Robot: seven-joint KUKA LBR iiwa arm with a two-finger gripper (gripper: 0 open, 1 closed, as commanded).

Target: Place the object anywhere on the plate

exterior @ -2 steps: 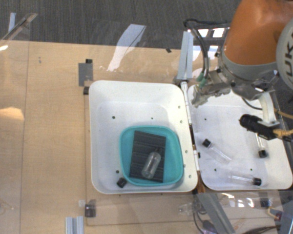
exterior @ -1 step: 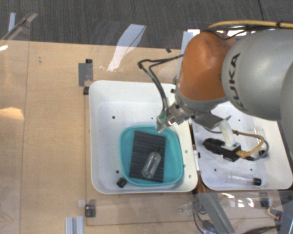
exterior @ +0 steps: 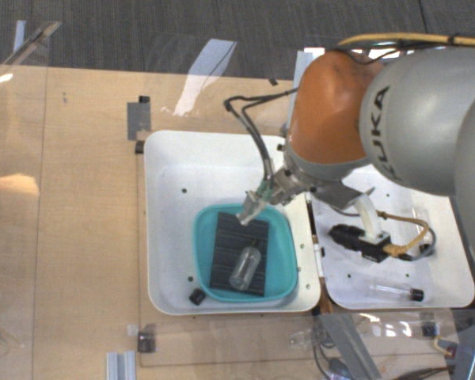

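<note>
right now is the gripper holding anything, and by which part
Nothing is seen held. The gripper is at the black pad's top edge on the teal plate; the clear bottle lies loose.

A bottle (exterior: pixel 245 267) lies on the plate (exterior: pixel 283 236) in the left bin (exterior: pixel 165 212).

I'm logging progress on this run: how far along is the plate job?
Looks done: a clear bottle-like object lies on a dark slab in the teal plate, in the left bin. In hand: the gripper sits at the plate's far edge. Left: apparently just pulling the arm away.
</note>
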